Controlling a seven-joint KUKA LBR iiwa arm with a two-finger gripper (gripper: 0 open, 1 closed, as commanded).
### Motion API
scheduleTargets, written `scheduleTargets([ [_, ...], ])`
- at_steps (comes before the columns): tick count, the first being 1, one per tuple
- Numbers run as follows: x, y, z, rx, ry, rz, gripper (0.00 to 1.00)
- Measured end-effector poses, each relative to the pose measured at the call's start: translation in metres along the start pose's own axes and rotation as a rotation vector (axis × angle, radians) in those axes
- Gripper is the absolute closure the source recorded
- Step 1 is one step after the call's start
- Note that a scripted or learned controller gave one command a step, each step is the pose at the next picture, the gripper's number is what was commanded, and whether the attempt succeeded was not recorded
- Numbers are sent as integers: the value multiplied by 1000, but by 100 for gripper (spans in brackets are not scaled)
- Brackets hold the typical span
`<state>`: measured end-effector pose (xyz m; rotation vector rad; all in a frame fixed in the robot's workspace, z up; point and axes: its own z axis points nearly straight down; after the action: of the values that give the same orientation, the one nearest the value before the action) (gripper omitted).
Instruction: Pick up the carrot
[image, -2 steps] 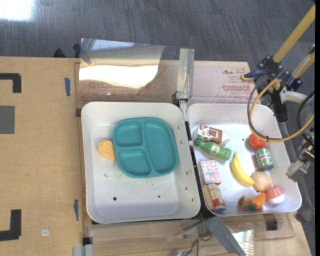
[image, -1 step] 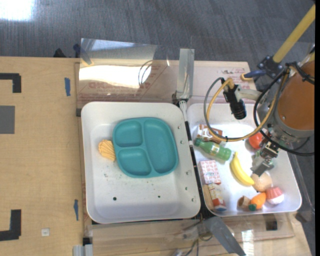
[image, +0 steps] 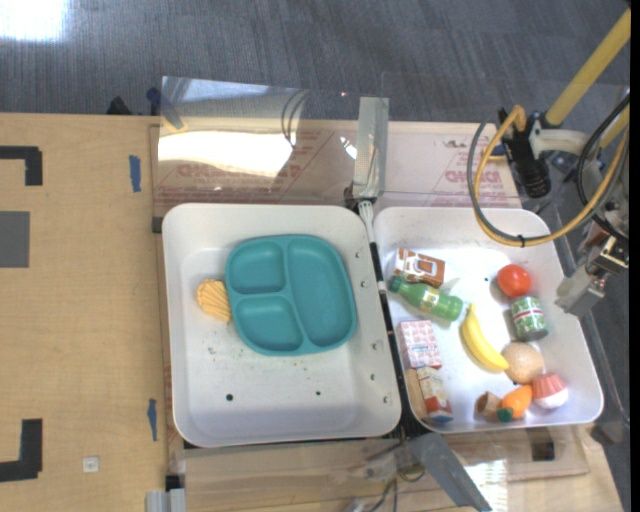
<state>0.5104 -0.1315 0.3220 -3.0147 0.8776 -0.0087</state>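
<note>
The carrot (image: 516, 400) is a small orange piece lying in the near right corner of the right bin (image: 575, 345). It is wedged between a brown block (image: 489, 405) on its left and a pink cupcake (image: 550, 390) on its right, with a beige ball (image: 522, 360) just behind it. My gripper (image: 588, 284) hangs at the right rim of that bin, well behind the carrot and apart from it. Nothing shows in its grasp.
The right bin also holds a tomato (image: 514, 280), a green can (image: 527, 318), a banana (image: 482, 342), a green bottle (image: 428, 300), a brown box (image: 418, 266) and two cartons (image: 420, 345). A teal divided plate (image: 290, 294) and a yellow shell (image: 212, 298) lie in the left bin (image: 190, 400).
</note>
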Motion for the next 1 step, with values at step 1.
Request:
scheduleTargets([
  [1, 65, 36, -75, 2, 0, -201, 100],
])
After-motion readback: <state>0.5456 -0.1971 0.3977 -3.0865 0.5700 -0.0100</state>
